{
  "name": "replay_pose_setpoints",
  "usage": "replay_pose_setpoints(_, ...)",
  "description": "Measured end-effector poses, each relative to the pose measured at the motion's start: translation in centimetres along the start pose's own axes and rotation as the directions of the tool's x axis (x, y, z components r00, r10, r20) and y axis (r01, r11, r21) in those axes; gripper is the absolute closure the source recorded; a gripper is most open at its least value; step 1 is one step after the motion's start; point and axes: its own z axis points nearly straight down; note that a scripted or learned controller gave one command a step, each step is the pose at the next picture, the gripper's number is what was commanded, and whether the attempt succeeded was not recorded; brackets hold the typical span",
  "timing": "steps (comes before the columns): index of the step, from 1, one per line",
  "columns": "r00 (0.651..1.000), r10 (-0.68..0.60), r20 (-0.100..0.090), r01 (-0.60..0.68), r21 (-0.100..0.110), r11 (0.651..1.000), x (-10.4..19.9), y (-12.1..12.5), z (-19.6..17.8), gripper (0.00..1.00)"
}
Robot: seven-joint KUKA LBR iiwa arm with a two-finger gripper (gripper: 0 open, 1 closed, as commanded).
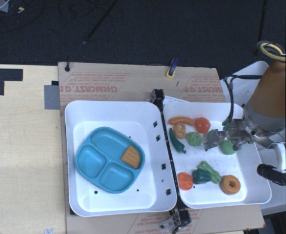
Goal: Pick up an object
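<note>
I'm seeing the gripper [220,141] hanging low in the right bin [260,196], its fingers pinching a round green toy [227,147] near the bin's right side. Reversed red lettering is showing on the cardboard [109,82] behind the bins, too mirrored to read.

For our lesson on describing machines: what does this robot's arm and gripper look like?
The arm is grey with a wide orange band above the wrist. A yellowish ring sits at the top, and a dark cable runs down beside it. The gripper is dark grey metal.
</note>
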Motion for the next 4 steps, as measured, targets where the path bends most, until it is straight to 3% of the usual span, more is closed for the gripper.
replay_pose_setpoints(1, 1.0, -0.002, 0.001, 0.002, -0.012, 1.0, 0.0, 0.2, -0.7, 0.0)
replay_pose_setpoints(3, 1.0, -0.003, 0.0, 0.003, -0.007, 1.0, 0.8, -0.2, 11.5, 0.0)
replay_pose_setpoints(4, 1.0, -0.002, 0.001, 0.002, -0.011, 1.0, 1.0, -0.2, 13.7, 0.0)
